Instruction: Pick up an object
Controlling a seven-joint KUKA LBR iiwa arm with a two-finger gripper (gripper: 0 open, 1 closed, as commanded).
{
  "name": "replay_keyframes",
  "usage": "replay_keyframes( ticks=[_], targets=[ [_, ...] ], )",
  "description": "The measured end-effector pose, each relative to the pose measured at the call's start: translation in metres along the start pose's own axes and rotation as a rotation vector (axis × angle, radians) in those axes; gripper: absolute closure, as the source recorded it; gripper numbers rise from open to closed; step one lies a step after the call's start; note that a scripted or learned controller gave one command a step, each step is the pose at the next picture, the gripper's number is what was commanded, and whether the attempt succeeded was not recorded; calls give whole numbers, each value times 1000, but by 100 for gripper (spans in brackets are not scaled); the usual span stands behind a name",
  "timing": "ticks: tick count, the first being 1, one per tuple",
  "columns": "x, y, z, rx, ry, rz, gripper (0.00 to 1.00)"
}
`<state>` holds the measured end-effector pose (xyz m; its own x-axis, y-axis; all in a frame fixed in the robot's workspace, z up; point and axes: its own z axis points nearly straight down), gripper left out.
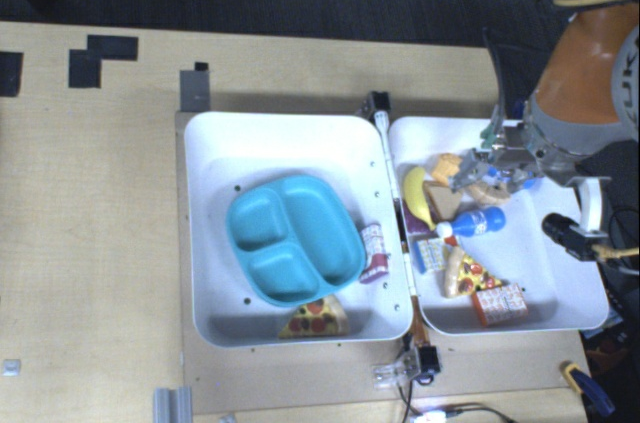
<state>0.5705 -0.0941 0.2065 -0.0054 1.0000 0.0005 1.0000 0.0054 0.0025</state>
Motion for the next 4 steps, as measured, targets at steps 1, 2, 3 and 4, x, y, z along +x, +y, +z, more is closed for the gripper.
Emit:
replay_keyframes(
  ticks=[1, 2, 3, 4],
  targets=[
    [-14, 24, 101, 3, 0, 3, 0],
    [-13, 26, 89, -2, 0, 1, 100],
    [-13, 26, 89, -2, 0, 1, 0],
    [-2, 70, 120, -4, -1, -1, 0]
  ],
)
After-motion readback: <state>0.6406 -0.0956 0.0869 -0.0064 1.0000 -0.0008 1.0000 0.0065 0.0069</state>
